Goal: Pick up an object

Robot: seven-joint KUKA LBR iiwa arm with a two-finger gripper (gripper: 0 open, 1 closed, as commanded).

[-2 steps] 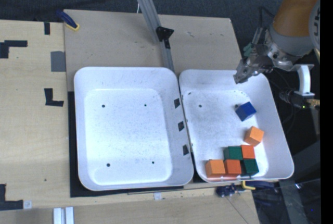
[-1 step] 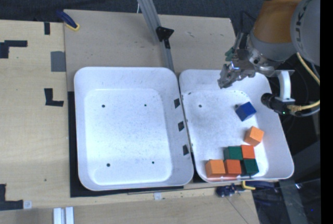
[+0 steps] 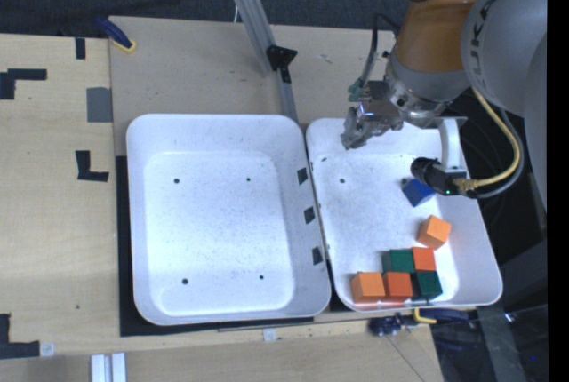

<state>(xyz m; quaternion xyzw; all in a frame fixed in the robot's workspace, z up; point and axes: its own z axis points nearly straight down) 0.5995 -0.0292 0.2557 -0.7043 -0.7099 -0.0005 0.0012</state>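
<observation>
The pick looks barely begun — the gripper (image 3: 356, 136) hangs over the upper left corner of the right shallow white bin (image 3: 373, 194), whether open or shut cannot be told, nothing seen held — while the small orange wooden block (image 3: 434, 231) and its neighbours lie lower right.

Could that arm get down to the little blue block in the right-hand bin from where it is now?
Probably yes. The blue block lies by itself on the floor of the right bin, apart from the orange and green blocks clustered at the near end. The gripper hangs over the bin's far end, with nothing between them.
</observation>
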